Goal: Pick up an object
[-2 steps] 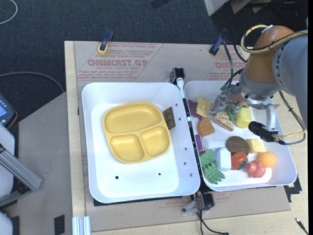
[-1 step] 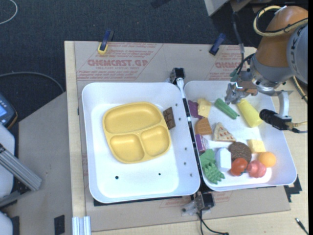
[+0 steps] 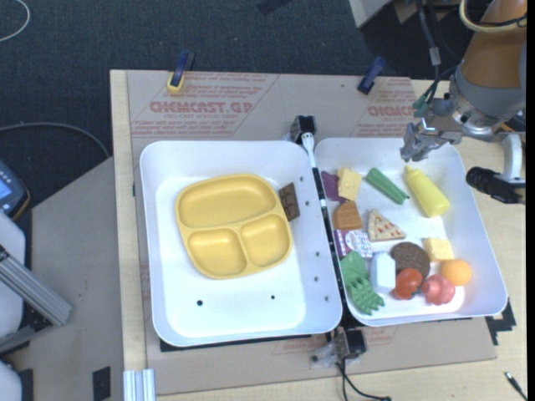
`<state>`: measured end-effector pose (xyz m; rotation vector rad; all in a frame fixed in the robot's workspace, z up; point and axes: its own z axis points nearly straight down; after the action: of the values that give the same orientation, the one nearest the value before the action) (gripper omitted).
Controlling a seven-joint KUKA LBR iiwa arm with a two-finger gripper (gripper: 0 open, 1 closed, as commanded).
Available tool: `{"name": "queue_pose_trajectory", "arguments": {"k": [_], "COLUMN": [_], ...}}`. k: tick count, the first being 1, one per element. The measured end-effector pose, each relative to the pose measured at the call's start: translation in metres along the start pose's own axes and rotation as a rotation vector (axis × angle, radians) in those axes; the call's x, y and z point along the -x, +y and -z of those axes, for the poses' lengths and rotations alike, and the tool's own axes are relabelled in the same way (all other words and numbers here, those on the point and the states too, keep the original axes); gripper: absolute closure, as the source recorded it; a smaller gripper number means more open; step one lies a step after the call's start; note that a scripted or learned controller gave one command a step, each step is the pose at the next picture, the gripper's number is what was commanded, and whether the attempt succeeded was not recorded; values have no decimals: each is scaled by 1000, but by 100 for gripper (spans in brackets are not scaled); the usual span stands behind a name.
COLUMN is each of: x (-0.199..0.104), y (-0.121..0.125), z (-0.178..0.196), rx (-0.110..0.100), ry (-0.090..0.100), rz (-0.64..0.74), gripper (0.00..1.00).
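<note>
My gripper (image 3: 415,149) hangs over the far edge of the right bin (image 3: 489,249), just above and behind the yellow mustard bottle (image 3: 426,190). Nothing shows between its fingers. The right bin holds several toy foods: a green pickle (image 3: 385,185), a cheese cube (image 3: 349,183), a pizza slice (image 3: 384,225), a brown cookie (image 3: 410,256), a tomato (image 3: 407,283), an orange (image 3: 456,271), and a green ridged piece (image 3: 359,281).
The left bin (image 3: 159,249) holds a yellow divided plate (image 3: 232,224) with a small brown block (image 3: 289,200) at its right edge. Clamps sit at the bench's far side, one yellow (image 3: 177,72) and one blue (image 3: 371,75).
</note>
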<state>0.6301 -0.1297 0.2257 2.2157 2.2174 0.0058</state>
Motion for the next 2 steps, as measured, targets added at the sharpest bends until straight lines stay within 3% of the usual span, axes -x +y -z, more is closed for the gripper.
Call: {"name": "queue_pose_trajectory", "arguments": {"k": [1,2], "x": [0,-37], "y": [1,-40], "z": [-1,-7], "rx": [-4,-12], "ry": [1,5], "rz": [0,2], "gripper": [100,100]}}
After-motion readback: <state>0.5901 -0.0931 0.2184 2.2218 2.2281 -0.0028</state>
